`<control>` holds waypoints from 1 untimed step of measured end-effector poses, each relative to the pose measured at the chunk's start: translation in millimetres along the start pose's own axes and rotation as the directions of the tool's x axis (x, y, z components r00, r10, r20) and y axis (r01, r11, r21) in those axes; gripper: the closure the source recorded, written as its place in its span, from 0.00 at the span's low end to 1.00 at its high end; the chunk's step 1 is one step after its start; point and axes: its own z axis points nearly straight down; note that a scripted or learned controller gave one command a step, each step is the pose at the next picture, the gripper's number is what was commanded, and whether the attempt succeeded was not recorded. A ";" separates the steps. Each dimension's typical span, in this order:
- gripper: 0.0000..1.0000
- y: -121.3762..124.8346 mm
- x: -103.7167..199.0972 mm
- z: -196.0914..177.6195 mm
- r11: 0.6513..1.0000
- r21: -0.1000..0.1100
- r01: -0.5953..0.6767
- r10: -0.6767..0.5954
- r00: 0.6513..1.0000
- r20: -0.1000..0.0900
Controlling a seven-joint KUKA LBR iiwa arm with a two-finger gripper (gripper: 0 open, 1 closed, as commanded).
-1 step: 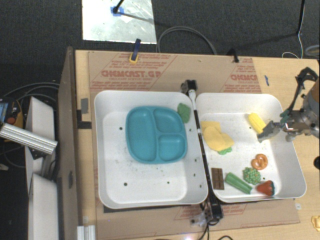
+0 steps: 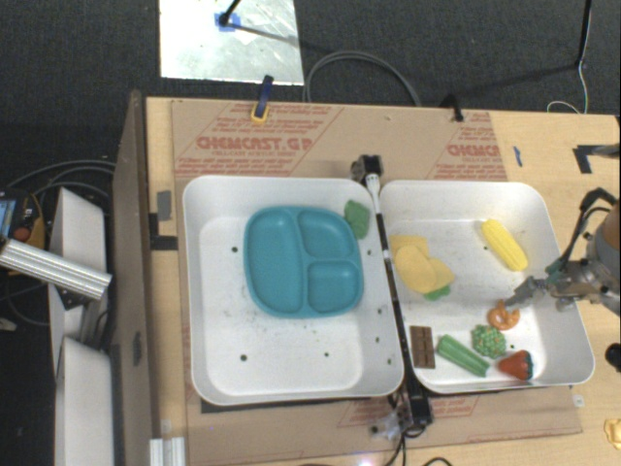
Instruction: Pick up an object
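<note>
Two bins, toys mostly in the right bin. Near its front edge: strawberry, broccoli, green pod, brown block. Orange ring sits just beyond. Gripper is low at the right edge, tip touching the ring; finger spread cannot be told. Judged step: approach, nothing held. Next: centre over the ring, close, lift. Farther back: corn cob, yellow slices.

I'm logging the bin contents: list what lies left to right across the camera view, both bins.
Blue divided plate → green leaf piece → brown block → green cucumber → corn cob → gripper, at the right bin's right side.
</note>
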 end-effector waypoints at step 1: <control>0.00 2.0 30.7 66.8 1.000 -0.002 0.009 -0.009 1.000 -0.003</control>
